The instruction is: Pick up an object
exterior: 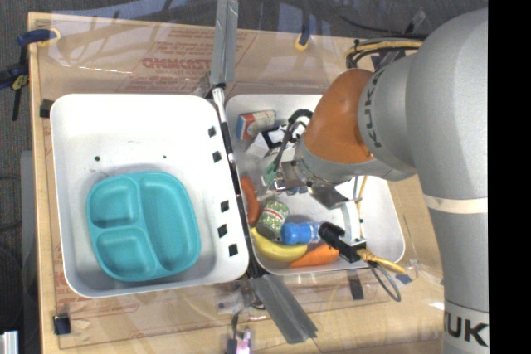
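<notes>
— Grey arm, orange band: your claw (280, 175) sits low in the right bin (390, 215); its grip state, you cannot tell.

— And around it?

— Your banana (274, 249) and carrot (319, 257) lie below; teal tray (143, 224) in the left bin (124, 124).

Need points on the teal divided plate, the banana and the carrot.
teal divided plate (143, 225), camera view, ridge between its compartments, left bin.
banana (274, 249), camera view, middle of its yellow curve, right bin.
carrot (317, 257), camera view, orange body beside the banana.
</notes>
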Robot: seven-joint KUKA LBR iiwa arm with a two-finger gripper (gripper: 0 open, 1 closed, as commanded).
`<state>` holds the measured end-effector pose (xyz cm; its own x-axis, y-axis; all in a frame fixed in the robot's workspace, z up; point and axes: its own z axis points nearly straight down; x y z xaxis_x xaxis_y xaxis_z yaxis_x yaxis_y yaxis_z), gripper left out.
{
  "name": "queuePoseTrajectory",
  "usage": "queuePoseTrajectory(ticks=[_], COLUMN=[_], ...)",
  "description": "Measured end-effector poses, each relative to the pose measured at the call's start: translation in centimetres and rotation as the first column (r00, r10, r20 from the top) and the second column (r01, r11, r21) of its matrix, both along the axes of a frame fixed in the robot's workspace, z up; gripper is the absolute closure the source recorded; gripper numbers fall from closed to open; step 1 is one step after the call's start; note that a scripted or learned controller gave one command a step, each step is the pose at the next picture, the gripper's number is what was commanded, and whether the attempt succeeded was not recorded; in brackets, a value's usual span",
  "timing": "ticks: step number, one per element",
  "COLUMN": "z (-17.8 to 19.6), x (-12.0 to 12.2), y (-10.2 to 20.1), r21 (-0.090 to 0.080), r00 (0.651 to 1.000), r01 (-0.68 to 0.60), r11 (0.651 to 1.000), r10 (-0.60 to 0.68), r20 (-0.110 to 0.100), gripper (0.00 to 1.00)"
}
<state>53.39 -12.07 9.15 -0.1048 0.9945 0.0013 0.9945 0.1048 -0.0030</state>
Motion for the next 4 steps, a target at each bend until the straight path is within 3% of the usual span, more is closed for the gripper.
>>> queuePoseTrajectory(ticks=[1,2,3,4], z=[10.0,16.1,16.1,6.2], x=[8.0,1.9,1.9,10.2], y=[5.2,0.9,0.9,-2.0], r21=[-0.001,-0.001,-0.001,-0.001], r00=[0.974,0.997,0.997,1.000], r01=[0.227,0.076,0.076,-0.014], r11=[0.974,0.997,0.997,1.000], r10=[-0.227,-0.076,-0.076,0.014], r20=[0.002,0.001,0.001,0.000], gripper=[1.00,1.00,0.00,0.00])
